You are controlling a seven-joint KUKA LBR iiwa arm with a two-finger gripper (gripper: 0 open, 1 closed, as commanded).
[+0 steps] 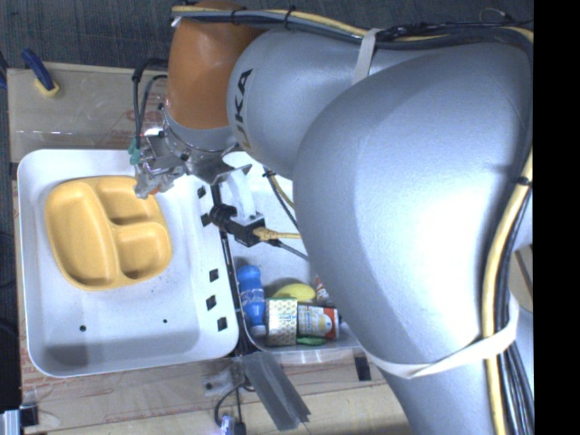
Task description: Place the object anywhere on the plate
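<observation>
The plate (107,234), a yellow tray with three compartments, lies in the left bin (54,343), filling its upper half with its long axis running roughly from 11 to 5 o'clock. Which object is meant to go on it I cannot tell: nothing is visible at the tool, and the only loose things in view sit in the right bin (299,356), well apart at about 4 o'clock from the plate: a blue-capped bottle (249,293), a yellow-green round item (294,291) and a printed carton (304,323), all crowded together at the bin's near edge.

The gripper (154,166) hangs at the plate's 1 o'clock corner, just over the rim of the upper right compartment, so the plate lies to its 7 o'clock. Whether its fingers are spread or closed, or grip anything, is too small and cluttered with metal fittings to make out.

The grey arm (408,198) covers most of the right bin and much of the counter (82,89), so other objects may lie hidden beneath it.
</observation>
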